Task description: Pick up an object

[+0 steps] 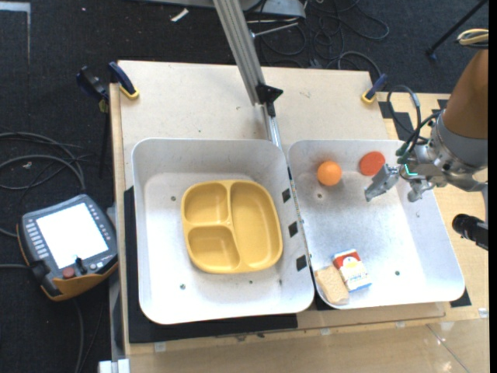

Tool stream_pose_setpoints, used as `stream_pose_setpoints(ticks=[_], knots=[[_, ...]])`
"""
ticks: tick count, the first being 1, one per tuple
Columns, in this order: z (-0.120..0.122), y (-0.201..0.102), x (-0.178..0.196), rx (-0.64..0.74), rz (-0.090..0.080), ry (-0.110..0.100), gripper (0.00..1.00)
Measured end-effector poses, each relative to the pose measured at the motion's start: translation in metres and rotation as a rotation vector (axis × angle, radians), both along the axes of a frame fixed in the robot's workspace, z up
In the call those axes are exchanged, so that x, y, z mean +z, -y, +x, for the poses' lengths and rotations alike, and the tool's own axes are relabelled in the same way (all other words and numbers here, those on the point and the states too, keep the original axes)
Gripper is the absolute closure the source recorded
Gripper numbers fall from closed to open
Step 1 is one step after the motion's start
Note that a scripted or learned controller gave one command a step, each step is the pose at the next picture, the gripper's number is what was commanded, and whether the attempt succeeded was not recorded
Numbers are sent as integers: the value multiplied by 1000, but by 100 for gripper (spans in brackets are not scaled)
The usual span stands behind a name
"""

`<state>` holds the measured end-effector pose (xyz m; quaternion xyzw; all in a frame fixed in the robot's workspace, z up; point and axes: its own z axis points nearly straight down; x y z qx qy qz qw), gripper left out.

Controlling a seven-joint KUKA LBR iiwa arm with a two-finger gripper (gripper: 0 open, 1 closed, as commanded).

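Observation:
In the right bin (pixel 388 286) lie an orange ball (pixel 329 172), a flat red-orange disc (pixel 372 162), a small red, white and blue box (pixel 353 269) and a tan bread-like piece (pixel 331 285). My gripper (pixel 398 186) hangs over the bin's upper right part, just right of and below the disc. Its two grey fingers (pixel 380 185) are spread apart and open, with nothing between them.
The left bin (pixel 155 169) holds a yellow divided plate (pixel 231 225). A metal pole (pixel 242 41) slants from the top down to the gap between the bins. Clamps sit at the bench's back corners. A teach pendant (pixel 66 243) lies on the floor at left.

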<state>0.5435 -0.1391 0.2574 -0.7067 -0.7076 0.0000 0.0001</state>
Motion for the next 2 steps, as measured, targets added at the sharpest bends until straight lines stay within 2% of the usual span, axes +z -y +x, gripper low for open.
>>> stream_pose_setpoints(ticks=[2], knots=[[12, 5, -114, -1, 1, -6, 0]])
